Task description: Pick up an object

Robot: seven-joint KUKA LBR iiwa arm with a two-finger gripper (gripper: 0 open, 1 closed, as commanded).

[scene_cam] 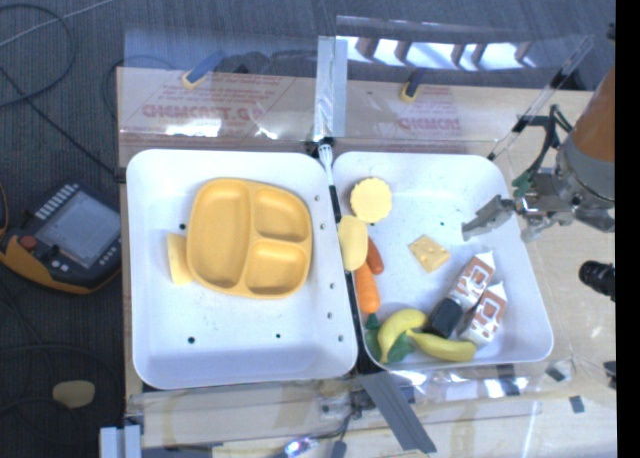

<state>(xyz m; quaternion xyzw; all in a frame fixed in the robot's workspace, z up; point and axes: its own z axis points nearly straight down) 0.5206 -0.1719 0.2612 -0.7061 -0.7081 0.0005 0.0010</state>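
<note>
Left bin (pixel 150 346): holds a yellow divided tray (pixel 248 237), with a pale yellow slab (pixel 178 258) tucked at its left edge.
Right bin (pixel 530 341): the objects open to my pick lie here.
Left wall of right bin: yellow disc (pixel 371 199) far, pale yellow piece (pixel 352 242) below it, carrots (pixel 368 281) nearer.
Near wall: banana (pixel 425 334) beside a green piece (pixel 398 348).
Centre: cheese wedge (pixel 429 252), lying alone, left of and nearer than my fingertips.
Near right: two small cartons (pixel 480 298) with a black piece (pixel 443 317).
My gripper (pixel 493 216): over the bin's far right; holds nothing; finger spread I cannot tell.
</note>
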